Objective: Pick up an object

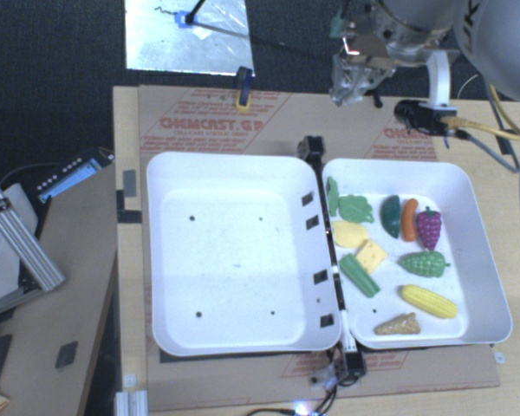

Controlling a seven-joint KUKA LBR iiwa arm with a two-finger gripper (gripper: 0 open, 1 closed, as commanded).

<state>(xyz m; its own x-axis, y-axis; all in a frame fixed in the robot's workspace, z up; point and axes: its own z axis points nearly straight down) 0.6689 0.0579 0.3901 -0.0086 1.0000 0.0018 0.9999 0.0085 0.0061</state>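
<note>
Two white bins sit side by side on my bench; the left bin (pixel 234 250) carries nothing I could pick, while the right bin (pixel 481 258) holds all the toy food. My arm (pixel 442 7) comes in from the right and hangs high over the back of the bench, beyond the bins' far rims; the gripper (pixel 354 83) points down at the cardboard there, and from this slant I cannot tell what state it is in, though I see nothing carried under it.

Everything worth taking lies toward the near side and slightly right of the gripper, so the coming move, as I judge it, is a reach forward over the far wall of the right bin and then down. Nearest to it is the green leafy piece (pixel 351 206) in the bin's far-left corner; the dark green pepper (pixel 390 215), orange carrot (pixel 409 219) and purple grapes (pixel 428 227) stand in a row just beside it, long axes running roughly front to back. Farther forward are the yellow cheese pieces (pixel 364 245), the green cucumber (pixel 359 276) lying diagonal, a bumpy green fruit (pixel 423 263), the corn cob (pixel 429 302) lying diagonal too, and a tan piece (pixel 397 324) nearest the front wall.
</note>
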